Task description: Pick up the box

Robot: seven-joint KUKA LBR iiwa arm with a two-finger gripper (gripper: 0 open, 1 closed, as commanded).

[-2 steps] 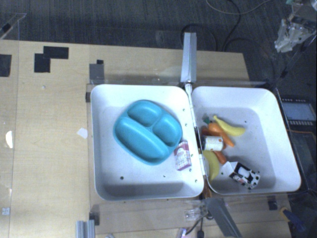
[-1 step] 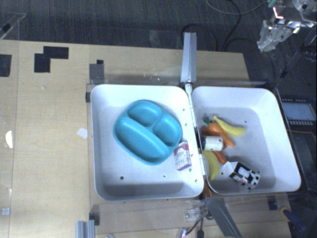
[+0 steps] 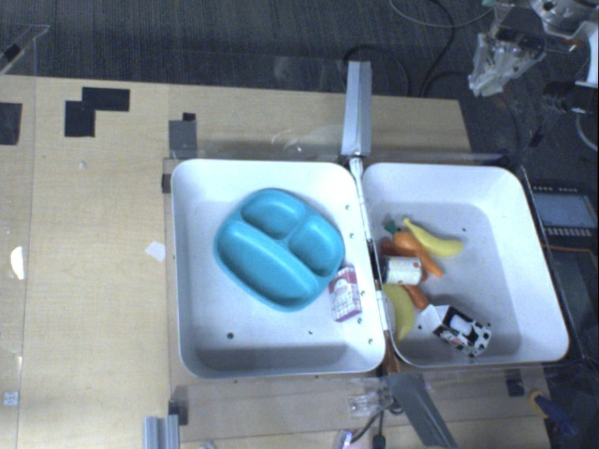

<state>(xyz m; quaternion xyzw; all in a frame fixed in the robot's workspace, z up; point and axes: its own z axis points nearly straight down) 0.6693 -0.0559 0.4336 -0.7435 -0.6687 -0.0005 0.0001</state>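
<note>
A small pink and white box (image 3: 345,294) lies in the left bin (image 3: 197,344), against its right wall and just below the blue plate. A second small box (image 3: 459,329), black and white, lies tilted near the front of the right bin (image 3: 524,213). My gripper (image 3: 490,67) hangs high at the top right, beyond the far edge of the right bin, well away from both boxes and with nothing visibly in it.
A blue divided plate (image 3: 279,247) fills the middle of the left bin. The right bin's left side holds a yellow banana (image 3: 432,240), an orange carrot (image 3: 409,245), a white can (image 3: 403,270) and another yellow fruit (image 3: 401,311). A metal post (image 3: 357,106) stands behind the bins' divider.
</note>
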